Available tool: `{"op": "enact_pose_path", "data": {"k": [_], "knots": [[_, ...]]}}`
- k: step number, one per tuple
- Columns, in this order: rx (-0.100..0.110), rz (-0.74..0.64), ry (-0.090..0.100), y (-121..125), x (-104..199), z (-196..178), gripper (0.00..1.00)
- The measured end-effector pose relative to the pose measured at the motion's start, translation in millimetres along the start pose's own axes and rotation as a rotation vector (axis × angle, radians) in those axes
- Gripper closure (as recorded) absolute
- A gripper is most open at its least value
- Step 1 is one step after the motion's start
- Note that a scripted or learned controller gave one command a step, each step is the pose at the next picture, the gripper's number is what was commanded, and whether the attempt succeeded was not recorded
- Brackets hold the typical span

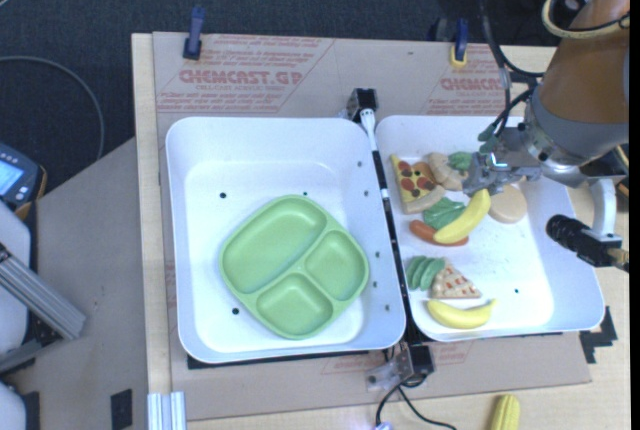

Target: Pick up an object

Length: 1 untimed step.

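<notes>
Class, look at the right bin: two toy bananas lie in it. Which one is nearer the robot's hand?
The upper banana, slanting among the toys mid-bin, just below the hand. The other banana lies flat at the bin's near edge.

We note the two bins: left bin (190, 218) and right bin (560, 303), both smooth white plastic with a soft sheen. The green divided plate (293, 266) looks matt plastic. Toy food reads as moulded plastic: the yellow banana (460, 314) slightly glossy, the pizza slice (413, 180) duller. The desk (300, 78) carries a brown paper-faced sheet printed in red, matt. Blue clamps (193, 32) look plastic. The arm (585, 68) shows a glossy orange shell and smooth grey casing.
</notes>
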<state>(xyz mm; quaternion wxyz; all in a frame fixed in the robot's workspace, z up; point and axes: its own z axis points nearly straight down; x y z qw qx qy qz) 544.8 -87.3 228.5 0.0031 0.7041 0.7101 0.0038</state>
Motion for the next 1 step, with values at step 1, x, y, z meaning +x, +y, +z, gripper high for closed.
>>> {"op": "enact_pose_path", "data": {"k": [1], "knots": [[0.013,0.003,0.002,-11.5,50.8,1.4,1.00]]}}
